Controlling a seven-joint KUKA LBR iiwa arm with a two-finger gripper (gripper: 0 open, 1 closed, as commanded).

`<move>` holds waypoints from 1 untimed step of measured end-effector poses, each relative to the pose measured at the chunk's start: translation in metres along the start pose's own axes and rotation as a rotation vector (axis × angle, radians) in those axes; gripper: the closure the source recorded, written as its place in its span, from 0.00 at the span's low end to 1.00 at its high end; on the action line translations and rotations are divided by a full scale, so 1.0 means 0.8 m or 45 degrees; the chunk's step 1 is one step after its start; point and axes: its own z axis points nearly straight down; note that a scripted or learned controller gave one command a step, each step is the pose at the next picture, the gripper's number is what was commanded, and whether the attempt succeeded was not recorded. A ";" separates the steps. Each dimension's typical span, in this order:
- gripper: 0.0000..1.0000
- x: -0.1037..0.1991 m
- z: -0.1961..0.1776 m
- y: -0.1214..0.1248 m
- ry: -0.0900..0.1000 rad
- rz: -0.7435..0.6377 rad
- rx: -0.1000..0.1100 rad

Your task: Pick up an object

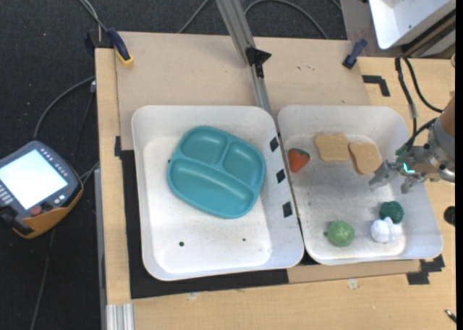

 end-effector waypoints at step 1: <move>0.00 0.000 0.000 0.000 0.000 0.000 -0.001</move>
